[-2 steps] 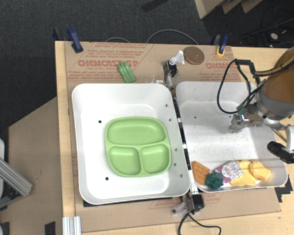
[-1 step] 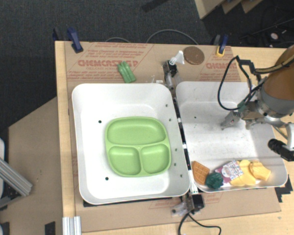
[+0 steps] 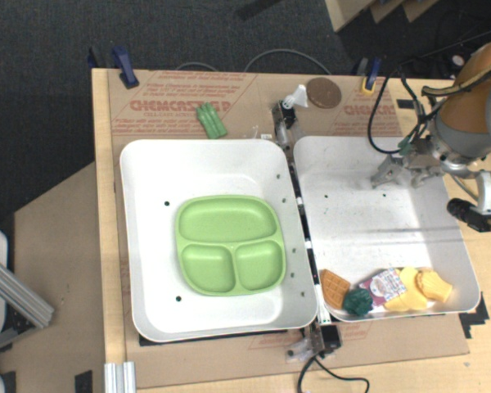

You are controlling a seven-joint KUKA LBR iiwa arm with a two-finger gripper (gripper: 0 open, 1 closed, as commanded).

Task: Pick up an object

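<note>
Camera view shows the task barely begun: nothing has been lifted. The gripper (image 3: 403, 173) hangs over the far part of the right bin (image 3: 376, 219), its two fingers spread wide with nothing between them. The things it could take lie heaped along the near edge of the right bin, well apart from the gripper: a waffle-patterned piece (image 3: 335, 287), a dark green lump (image 3: 359, 302), a small pink-and-white packet (image 3: 385, 285) and some yellow pieces (image 3: 417, 291). I judge that the whole job remains: travel toward the near edge, descend on one piece, close and lift.

The left bin (image 3: 147, 219), touching the right bin along its side, holds a green divided plate (image 3: 229, 244).

On the cardboard (image 3: 254, 92) beyond the right bin, red printing reads roughly "CHEMCAST" with letters after it that blur. The packet bears printing too small to read. A green clip (image 3: 212, 121) and a brown disc (image 3: 323, 93) also rest on the cardboard.
</note>
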